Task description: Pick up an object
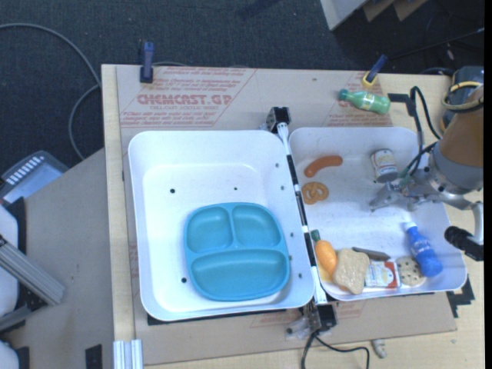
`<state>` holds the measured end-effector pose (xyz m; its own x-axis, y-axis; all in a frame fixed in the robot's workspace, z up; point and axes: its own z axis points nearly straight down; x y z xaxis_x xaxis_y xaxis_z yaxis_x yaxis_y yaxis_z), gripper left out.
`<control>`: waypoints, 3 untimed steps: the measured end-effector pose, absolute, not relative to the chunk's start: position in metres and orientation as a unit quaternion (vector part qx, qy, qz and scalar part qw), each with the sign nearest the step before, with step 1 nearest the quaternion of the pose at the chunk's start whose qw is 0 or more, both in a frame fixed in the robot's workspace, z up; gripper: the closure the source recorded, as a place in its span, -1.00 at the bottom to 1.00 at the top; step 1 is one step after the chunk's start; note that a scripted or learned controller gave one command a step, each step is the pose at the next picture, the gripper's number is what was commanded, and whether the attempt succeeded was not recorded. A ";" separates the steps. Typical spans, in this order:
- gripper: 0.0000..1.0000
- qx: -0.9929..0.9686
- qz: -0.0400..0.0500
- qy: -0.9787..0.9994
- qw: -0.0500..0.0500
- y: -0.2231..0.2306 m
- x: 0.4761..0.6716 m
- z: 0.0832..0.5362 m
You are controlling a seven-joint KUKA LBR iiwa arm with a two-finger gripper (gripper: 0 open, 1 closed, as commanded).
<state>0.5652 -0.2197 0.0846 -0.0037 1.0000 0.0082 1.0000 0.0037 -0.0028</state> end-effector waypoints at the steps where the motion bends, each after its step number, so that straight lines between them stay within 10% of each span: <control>1: -1.00 -0.706 -0.002 -0.709 0.001 -0.214 0.655 0.085; 2: 1.00 -0.706 -0.001 -0.709 -0.002 -0.216 0.655 0.096; 3: 1.00 -0.707 0.000 -0.707 0.000 -0.167 0.591 0.147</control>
